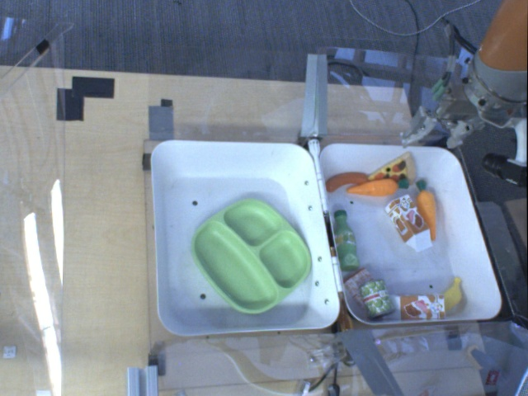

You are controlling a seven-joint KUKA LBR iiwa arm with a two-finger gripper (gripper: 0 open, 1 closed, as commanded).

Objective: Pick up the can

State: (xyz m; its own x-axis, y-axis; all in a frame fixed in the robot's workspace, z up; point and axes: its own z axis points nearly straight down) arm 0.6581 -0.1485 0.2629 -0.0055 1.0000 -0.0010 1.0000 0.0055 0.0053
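Observation:
The can [373, 296], small with a green and red label, lies near the front edge of the right bin [473, 221], between a green bottle [345, 242] and an orange carton [422, 306]. My gripper [435, 134] hangs open above the back rim of the right bin, far behind the can. Nothing is between its fingers. The orange band of the arm [505, 31] is at the top right.
The right bin also holds a pizza slice [393, 169], a sausage [344, 180], two carrots [373, 189], a juice carton [407, 221] and a banana [452, 294]. In the left bin [169, 221] sits a green divided plate [252, 255]. A metal post [314, 97] stands behind the bins.

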